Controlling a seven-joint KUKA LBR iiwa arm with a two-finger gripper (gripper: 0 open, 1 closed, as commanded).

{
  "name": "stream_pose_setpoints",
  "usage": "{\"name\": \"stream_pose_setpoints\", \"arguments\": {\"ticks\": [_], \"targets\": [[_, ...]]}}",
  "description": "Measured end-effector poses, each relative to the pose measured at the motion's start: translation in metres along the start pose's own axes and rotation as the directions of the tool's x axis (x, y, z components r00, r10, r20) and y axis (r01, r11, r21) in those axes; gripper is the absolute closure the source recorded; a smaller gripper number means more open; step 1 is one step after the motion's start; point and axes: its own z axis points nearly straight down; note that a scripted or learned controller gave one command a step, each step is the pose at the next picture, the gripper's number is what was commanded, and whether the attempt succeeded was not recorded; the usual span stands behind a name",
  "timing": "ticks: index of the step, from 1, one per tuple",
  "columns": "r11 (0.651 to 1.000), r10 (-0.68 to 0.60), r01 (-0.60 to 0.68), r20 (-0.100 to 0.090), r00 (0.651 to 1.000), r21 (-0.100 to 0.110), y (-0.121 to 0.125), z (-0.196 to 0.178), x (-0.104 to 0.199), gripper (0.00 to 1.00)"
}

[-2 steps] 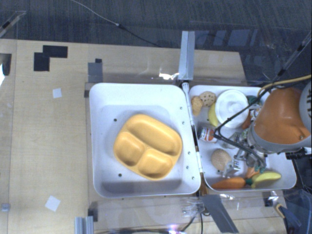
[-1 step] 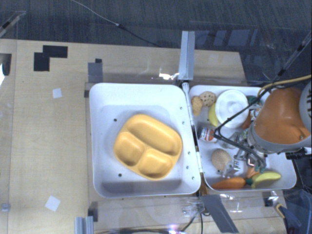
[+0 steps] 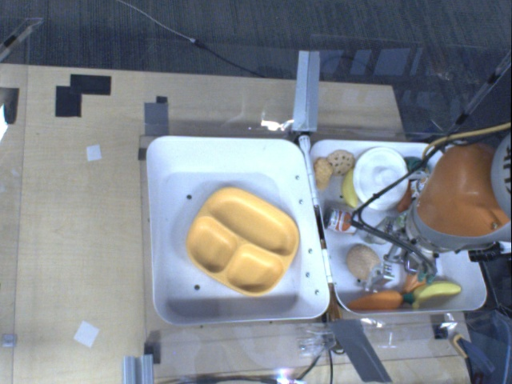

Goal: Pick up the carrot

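**Orange band and black cables on the arm**

A wide orange band (image 3: 462, 192) is wrapping the rounded wrist above the gripper (image 3: 392, 264). Black cables (image 3: 382, 196) are looping beside it, and the gripper itself is showing bare grey metal parts.

camera: fixed overhead | slanted down | both bins (image 3: 160, 214) in frame

Our arm (image 3: 464, 194) reaches in from the right, its orange band uppermost, wrist bent down, gripper (image 3: 398, 264) low at its left end.
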Motion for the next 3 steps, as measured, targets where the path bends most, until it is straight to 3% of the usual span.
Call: {"name": "stream_pose_setpoints", "arguments": {"ticks": [3], "targets": [[1.000,0.000,0.000,0.000,1.000,0.000,0.0000,0.0000,0.0000,0.00]]}}
